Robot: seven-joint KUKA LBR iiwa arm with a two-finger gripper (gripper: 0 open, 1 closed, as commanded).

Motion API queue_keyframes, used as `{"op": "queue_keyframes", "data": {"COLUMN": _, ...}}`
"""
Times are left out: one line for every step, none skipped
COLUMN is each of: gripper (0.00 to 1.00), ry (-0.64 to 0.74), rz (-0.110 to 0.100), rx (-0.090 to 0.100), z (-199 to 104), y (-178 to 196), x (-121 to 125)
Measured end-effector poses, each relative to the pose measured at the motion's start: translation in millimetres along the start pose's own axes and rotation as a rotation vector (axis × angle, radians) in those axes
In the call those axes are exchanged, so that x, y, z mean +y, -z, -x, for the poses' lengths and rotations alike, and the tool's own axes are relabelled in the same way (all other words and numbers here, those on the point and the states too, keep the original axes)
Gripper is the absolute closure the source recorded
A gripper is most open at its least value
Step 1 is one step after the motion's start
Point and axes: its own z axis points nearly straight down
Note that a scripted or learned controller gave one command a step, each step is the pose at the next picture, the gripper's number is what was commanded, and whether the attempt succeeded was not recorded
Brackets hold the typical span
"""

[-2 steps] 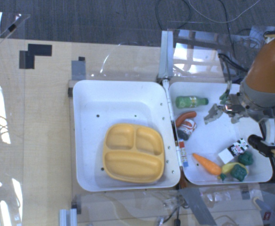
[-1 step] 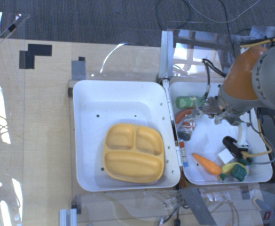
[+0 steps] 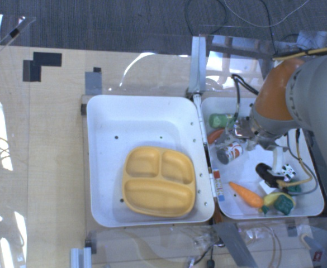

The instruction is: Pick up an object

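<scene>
My gripper (image 3: 237,139) hangs low in the right bin (image 3: 314,205), near its back left part. Just below it lies a small grey can with a red and white label (image 3: 230,152), close to or touching the gripper; I cannot tell whether it is held. A green object (image 3: 221,120) lies behind the gripper at the bin's back left. A red-orange piece (image 3: 214,135) rests to the left, by the bin wall. An orange carrot (image 3: 246,194) lies at the front, with a yellow piece (image 3: 271,200) and a teal block (image 3: 285,205) to its right.
The left bin (image 3: 104,149) holds a yellow divided plate (image 3: 159,180) in its front half. A metal post (image 3: 197,66) stands behind the wall between the bins. The grey arm with its orange band (image 3: 278,94) covers the right bin's back right.
</scene>
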Motion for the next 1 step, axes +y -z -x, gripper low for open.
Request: {"op": "queue_keyframes", "data": {"gripper": 1.0, "ry": 0.004, "rz": 0.005, "rx": 0.002, "z": -1.7, "y": 10.2, "x": 3.6}}
